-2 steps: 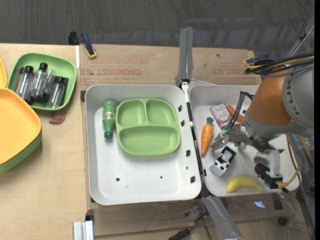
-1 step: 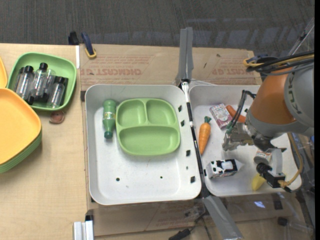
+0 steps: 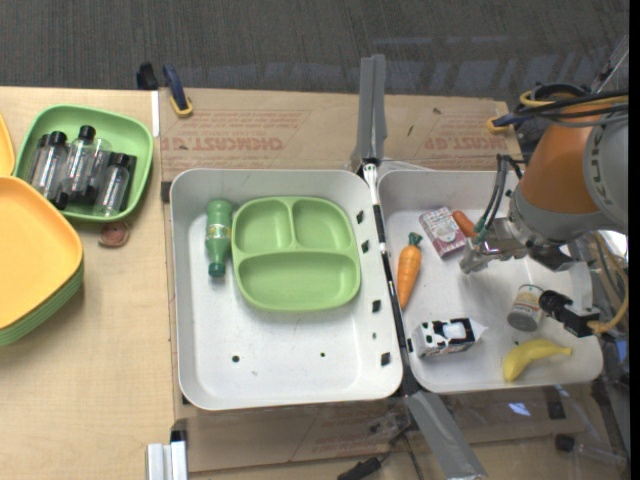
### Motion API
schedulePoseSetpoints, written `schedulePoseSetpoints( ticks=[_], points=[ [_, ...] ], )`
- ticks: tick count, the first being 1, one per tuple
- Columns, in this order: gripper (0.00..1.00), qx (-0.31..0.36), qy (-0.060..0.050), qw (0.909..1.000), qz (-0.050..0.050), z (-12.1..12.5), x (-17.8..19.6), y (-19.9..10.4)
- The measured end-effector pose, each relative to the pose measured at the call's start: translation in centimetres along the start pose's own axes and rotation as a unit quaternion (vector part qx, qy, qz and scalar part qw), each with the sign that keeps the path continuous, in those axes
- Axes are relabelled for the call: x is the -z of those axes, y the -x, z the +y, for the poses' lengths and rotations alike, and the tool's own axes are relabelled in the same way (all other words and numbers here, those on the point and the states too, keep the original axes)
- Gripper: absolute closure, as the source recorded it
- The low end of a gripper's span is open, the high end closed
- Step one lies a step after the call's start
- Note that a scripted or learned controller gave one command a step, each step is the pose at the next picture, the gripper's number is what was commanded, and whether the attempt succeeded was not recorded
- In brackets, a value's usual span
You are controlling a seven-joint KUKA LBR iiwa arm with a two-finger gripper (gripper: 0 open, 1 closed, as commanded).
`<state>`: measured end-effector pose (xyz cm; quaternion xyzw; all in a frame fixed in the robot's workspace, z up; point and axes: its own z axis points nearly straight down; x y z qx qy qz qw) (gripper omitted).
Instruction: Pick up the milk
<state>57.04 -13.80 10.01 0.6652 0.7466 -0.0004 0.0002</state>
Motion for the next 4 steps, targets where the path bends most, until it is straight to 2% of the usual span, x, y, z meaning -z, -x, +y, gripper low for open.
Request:
schedulePoseSetpoints(
  ticks=[1, 2, 3, 4],
  points=[
    [1.00, -0.208, -0.002, 0.9781, 0.001, -7.1, 2.5, 0.6],
    [1.00, -0.058, -0.001, 0.9983, 0.000, -0.4, -0.9, -1.2],
    [1.00, -0.006, -0.001, 1.0000, 0.001, -5.8, 5.5, -2.8],
    [1.00, -0.114, -0.002, 0.9934, 0.001, -9.0, 2.7, -3.4]
  ],
)
